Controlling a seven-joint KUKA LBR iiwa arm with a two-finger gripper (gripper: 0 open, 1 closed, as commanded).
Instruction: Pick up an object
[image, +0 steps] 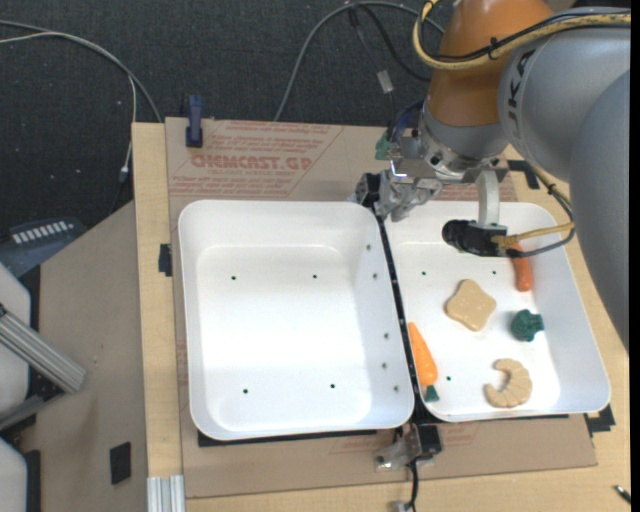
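Near the middle of the right bin (565, 365), a bread slice (470, 305) lies flat and apart from its neighbours. I use it as the reference for every position below.

- A small green lump (526, 324) sits just beside the bread slice, on the side away from the left bin (280, 330).
- A croissant (509, 383) lies near the bread slice, toward the front of the view.
- A carrot (423, 358) lies between the bread slice and the left bin, along the right bin's wall. I cannot tell whether it touches the wall.
- A short orange stick (522, 273) lies behind the bread slice, toward the far rim.

All five rest on the bin floor; none is lifted.

Step in hand: I judge this to be the approach, with no grasp made yet. The gripper (400, 195) hangs well behind the bread slice, over the far corner where the two bins meet, and I see nothing held in it. I cannot tell from this view whether it is apart or together.

Arm pose: the arm (580, 90) reaches in from the view's right. Its orange band (480, 30) sits above the wrist, which points downward.

Next move, in my judgement: select one target, travel toward the bread slice's area, centre over the target, then descend. The bread slice offers the most open access. The carrot by the wall looks the riskiest choice.
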